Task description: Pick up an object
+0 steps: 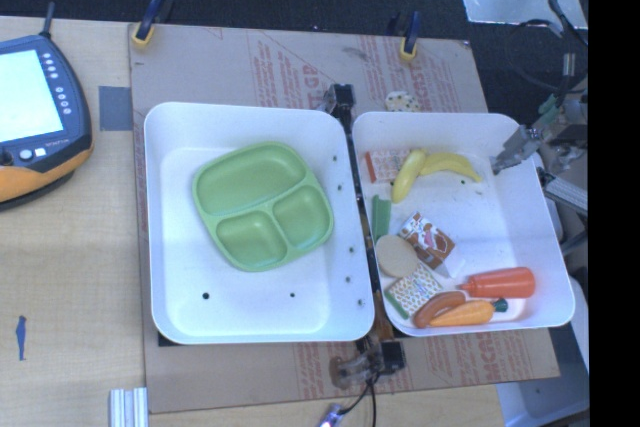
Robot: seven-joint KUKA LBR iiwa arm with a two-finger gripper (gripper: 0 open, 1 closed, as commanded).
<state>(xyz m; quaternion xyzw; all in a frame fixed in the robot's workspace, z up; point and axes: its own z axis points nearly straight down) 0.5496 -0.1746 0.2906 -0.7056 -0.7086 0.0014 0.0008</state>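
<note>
Banana (430, 169) lay at the far side of the right bin (520, 245), just left of the pincer (507, 158), whose open-or-closed state could not be determined. Judged light, stiff plastic, smooth and curved; best taken across its narrow middle. Other toy foods crowded the near side.

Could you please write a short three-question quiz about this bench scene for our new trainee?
1. True or false: the green three-compartment plastic plate lies in the right-hand shallow white bin.
2. Which item lies nearest the gripper?
A. yellow toy banana
B. orange toy carrot
C. round beige cookie
3. Fill in: the orange bottle with a green cap lies near the bin's ____ edge in the view.

Key: 1 false, it lies in the left-hand shallow white bin. 2 A. 3 lower.
</note>
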